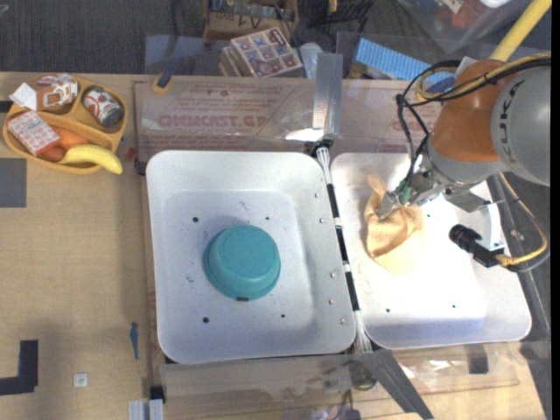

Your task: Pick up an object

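Caught mid-grasp over the right-hand shallow white bin (437,322): the two-finger gripper (404,195) of the grey arm with its orange wrist band (468,121), down on the upper edge of a crumpled tan cloth (392,230). Jaws apparently pinched narrow on a raised fold of that cloth, though too small and too shadowed to say for certain whether fabric truly sits between them. Rest of the cloth draped below and slightly left of the jaws, seemingly touching the bin floor. Far off to the left of the jaws, across the divider, an upturned teal plastic bowl (243,261) in the middle of the left white bin (175,182), untouched. Farther left again, on the wooden table (70,278), a yellow tray of toy food with a banana (61,129). Step in hand, by the look of it: closing on the cloth, lift not yet done. Next move likely a straight, slow rise, enough to clear the trailing fabric off the bin; thin pinch on soft cloth, so a real chance of slipping free.
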Robot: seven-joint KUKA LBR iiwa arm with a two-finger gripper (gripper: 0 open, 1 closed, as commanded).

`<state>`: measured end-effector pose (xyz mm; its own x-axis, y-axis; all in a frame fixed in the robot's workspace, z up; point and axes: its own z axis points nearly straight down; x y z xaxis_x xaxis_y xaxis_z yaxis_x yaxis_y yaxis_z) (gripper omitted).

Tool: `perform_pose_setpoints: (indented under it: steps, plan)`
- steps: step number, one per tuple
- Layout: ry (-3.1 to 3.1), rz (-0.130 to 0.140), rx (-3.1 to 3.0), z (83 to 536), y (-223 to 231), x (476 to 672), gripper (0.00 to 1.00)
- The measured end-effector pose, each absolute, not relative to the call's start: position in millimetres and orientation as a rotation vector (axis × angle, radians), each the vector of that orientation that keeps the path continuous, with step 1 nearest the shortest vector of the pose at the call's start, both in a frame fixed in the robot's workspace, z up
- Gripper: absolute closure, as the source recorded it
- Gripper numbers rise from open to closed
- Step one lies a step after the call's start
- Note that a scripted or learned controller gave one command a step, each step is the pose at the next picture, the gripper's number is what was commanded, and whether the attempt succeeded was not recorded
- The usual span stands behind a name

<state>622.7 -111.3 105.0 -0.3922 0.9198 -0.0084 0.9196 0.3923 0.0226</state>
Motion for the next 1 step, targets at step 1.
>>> perform_pose_setpoints:
  steps: [1]
  plan:
    - [2.541, 0.002, 1.843, 185.3, -42.7, 649.0, 1.0]
